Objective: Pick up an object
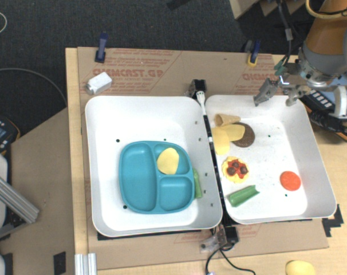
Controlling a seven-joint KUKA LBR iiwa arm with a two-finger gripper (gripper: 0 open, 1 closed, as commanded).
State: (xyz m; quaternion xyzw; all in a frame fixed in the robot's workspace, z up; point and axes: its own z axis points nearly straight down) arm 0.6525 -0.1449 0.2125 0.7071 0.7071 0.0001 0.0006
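While the green pepper [242, 195] and orange disc [290, 180] lie nearest in the right bin [311, 208] — pizza slice [237, 169] and brown cookie [246, 136] beyond — the gripper [278, 94] hovers over its far edge, fingers spread, gripping nothing.

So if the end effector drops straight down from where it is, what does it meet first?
Probably bare floor of the right bin near its back rim. The end effector, fingers spread, hangs well clear of the toy food, though depth is uncertain.

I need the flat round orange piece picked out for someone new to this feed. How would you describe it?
Look in the right-hand white bin, toward its near right corner. The orange disc lies there alone, right of the green pepper and the small pizza. It is the plain orange round item.
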